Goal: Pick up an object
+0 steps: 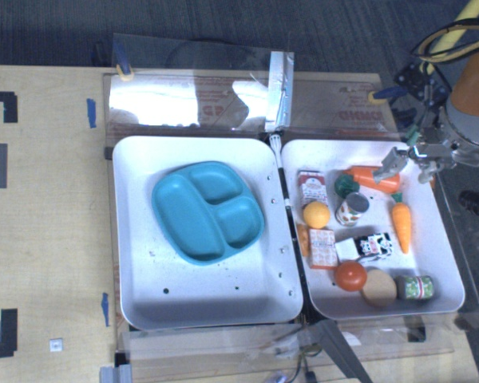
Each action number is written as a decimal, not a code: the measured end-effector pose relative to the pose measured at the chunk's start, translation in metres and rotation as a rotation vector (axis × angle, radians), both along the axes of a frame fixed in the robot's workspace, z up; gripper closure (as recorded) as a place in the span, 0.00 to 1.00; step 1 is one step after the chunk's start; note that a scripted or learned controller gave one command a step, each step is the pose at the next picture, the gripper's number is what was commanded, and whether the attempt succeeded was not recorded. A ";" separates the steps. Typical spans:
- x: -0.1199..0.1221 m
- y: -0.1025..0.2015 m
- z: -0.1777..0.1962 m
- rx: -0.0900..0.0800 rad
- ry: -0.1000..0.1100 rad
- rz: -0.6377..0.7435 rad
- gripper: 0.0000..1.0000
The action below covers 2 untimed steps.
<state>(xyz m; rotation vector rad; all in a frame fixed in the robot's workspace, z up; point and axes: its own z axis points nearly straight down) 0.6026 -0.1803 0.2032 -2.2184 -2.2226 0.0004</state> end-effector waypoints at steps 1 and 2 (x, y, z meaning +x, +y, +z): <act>-0.018 -0.022 -0.089 -0.002 -0.005 -0.024 0.00; -0.061 -0.013 -0.117 -0.002 -0.006 0.128 0.00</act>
